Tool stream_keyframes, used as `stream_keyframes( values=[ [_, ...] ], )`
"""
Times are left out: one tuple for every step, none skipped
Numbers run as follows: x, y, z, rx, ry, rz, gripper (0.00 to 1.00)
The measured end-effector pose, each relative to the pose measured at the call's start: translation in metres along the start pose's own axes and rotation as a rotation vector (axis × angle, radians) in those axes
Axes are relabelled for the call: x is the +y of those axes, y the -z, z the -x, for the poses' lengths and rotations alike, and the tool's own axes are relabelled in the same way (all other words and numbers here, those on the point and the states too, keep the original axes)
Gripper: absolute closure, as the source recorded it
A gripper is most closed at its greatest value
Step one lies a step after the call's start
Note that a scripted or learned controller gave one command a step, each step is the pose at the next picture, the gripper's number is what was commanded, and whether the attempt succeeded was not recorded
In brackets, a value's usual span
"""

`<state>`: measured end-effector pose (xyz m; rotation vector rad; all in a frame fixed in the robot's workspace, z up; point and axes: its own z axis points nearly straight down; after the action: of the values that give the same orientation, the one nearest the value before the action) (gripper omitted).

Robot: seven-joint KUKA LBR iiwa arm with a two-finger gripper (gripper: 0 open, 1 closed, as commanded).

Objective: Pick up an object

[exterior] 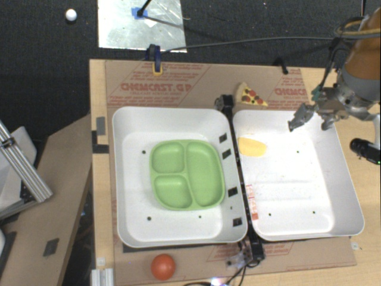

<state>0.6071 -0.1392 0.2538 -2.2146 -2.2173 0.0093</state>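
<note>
right bin (297, 219): floor mostly bare and open from above; the one obstacle is a yellow piece (252, 146) at its upper-left, close to the shared wall
left bin (128, 159): a green divided tray (186, 174) takes up the middle; bare strips of floor run around it along the walls
divider: black clips (227, 154) along the two inner rims, between the bins
end effector (313, 119): over the right bin's upper rim, fingers spread, nothing between them
desk (196, 82): toy pizza slice (252, 95) just behind the right bin; orange ball (162, 266) in front of the left bin
</note>
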Motion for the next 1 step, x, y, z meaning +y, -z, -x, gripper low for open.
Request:
stream_keyframes(
  values=[
    [0.0021, 0.0069, -0.0003, -0.002, 0.002, 0.011, 0.0]
  ],
)
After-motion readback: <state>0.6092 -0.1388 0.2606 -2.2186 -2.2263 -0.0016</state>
